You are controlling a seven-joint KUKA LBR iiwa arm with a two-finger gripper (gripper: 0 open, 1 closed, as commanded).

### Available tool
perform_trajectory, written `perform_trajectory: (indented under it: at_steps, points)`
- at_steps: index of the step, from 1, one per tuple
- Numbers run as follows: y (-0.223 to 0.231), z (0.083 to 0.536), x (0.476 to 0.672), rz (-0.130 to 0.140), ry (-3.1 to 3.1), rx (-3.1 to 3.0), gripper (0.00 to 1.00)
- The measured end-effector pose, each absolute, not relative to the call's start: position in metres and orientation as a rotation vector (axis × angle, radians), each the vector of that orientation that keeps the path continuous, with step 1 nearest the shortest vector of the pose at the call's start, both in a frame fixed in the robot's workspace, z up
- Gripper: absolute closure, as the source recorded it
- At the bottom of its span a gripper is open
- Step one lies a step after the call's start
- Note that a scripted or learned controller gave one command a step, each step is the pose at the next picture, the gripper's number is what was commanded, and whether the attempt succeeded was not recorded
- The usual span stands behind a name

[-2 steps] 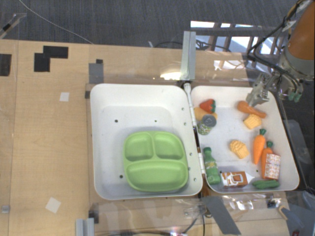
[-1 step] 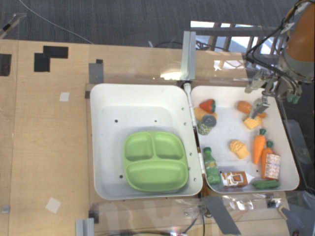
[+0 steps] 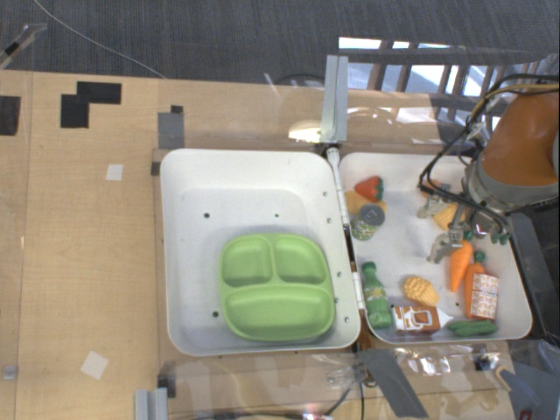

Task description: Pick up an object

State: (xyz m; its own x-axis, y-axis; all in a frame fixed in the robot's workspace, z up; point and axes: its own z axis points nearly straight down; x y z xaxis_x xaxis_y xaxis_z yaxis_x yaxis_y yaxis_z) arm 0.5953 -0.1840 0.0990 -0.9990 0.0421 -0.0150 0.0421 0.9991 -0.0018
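- Two white bins sit side by side; the right bin (image 3: 521,318) holds the toy food, the left one a green divided plate (image 3: 277,286).
- Gripper (image 3: 453,234): low over the right bin, just beside the carrot (image 3: 458,267); whether it is open or closed cannot be told, and nothing is visibly held.
- Carrot: immediately below the gripper toward the bin's near edge, long axis running near-to-far, beside an orange carton (image 3: 483,294).

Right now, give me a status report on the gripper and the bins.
Gripper low in right bin, beside carrot. Nothing seen held. Toy food crowds that bin. Green tray sits in left bin.
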Motion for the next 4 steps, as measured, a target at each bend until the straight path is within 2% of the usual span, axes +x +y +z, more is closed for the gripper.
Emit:
perform_trajectory:
  at_steps: [1,2,3,4]
  points:
    - [-0.197,0.089,0.562,-0.003,3.126,0.091,0.00]
    - [-0.144,0.090,0.553,-0.001,3.124,0.105,0.00]
    - [-0.168,0.087,0.662,0.000,3.128,0.165,0.00]
    - [-0.178,0.089,0.593,-0.003,3.123,0.196,0.00]
